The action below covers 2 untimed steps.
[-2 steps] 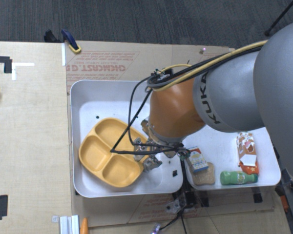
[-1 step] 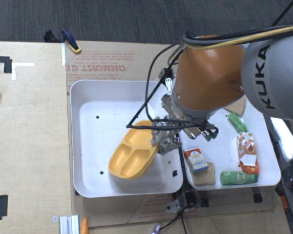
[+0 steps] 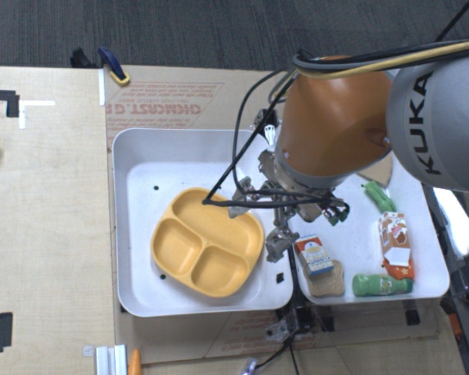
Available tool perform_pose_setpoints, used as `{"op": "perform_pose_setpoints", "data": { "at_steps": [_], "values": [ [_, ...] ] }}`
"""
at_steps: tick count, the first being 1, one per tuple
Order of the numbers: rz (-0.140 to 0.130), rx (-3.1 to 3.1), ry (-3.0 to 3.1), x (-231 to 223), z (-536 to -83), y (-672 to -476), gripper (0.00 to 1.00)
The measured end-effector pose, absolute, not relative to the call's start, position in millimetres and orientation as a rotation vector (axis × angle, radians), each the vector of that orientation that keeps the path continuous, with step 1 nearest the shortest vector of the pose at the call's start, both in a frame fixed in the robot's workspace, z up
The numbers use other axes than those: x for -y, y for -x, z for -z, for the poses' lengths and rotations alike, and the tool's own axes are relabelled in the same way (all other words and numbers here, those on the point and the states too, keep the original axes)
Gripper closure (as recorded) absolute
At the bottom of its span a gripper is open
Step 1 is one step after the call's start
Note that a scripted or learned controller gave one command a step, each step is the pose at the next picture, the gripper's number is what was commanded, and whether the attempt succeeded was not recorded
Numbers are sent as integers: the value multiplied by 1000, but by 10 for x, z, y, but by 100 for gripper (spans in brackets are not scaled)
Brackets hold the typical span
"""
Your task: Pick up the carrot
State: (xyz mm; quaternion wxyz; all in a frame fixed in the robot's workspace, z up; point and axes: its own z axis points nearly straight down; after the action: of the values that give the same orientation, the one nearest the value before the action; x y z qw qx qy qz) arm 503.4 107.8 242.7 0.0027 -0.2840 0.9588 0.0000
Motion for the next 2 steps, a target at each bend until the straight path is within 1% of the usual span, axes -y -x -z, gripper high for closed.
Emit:
{"op": "perform_pose_setpoints", "data": {
  "at_steps": [1, 2],
  "values": [
    [0, -2990, 912, -1265, -1179, -5054, 0],
    [-1, -2983, 908, -1274, -1277, -5083, 100]
  ]
}}
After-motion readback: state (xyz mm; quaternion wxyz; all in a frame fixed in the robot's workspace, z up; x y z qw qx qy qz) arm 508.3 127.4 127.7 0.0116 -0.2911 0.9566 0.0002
